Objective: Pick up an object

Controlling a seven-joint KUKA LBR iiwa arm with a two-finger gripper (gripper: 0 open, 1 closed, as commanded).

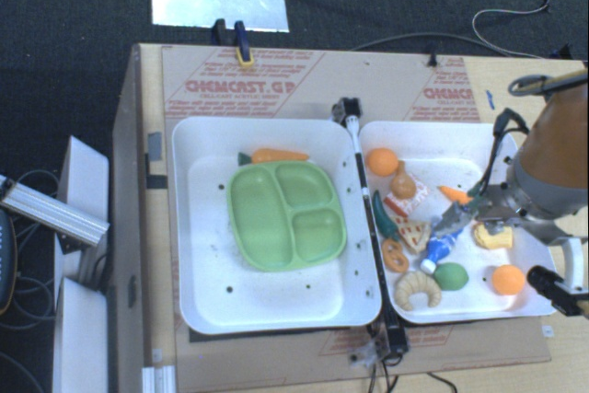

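The right bin (pixel 433 313) holds several toy foods. Among them are an orange ball (pixel 382 162), a tan pear-shaped piece (pixel 402 185), a small carrot (pixel 453 194), a pizza slice (pixel 414 235), a croissant (pixel 419 288), a green lime (pixel 451 275), an orange fruit (pixel 508 279) and a yellow cheese wedge (pixel 495 237). My gripper (pixel 457 218) hangs low over the middle of this bin. It is just above and right of a blue-and-white bottle (pixel 440 248) and left of the cheese. Nothing is visibly held in it.
In the left bin (pixel 207 290) lies a green divided plate (pixel 281 214), with a long carrot (pixel 276 156) behind it. A dark green pepper (pixel 384 214) and a pretzel (pixel 396 258) lie by the ridge between the bins. The arm's orange band (pixel 557 138) overhangs the right bin's right side.
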